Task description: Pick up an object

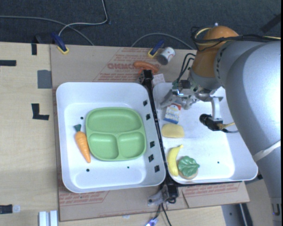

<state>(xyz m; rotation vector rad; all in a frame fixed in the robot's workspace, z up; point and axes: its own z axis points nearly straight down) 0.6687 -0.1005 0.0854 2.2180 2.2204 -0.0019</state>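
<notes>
In the right bin, a small white, blue and orange carton lies near the left wall. My gripper hangs just above the carton's far end, close to it or touching it; whether it grips the carton is hidden. Nearer the front lie a pale yellow oval piece, a yellow banana and a green leafy toy on a tan base. The left bin holds a green divided plate and an orange carrot beside the plate's left edge.
The grey arm covers the right bin's far right side. A black fitting with a cable hangs over the bin's middle. Behind the bins, on the cardboard, lie an orange sausage-shaped toy, a grey cylinder and blue clamps.
</notes>
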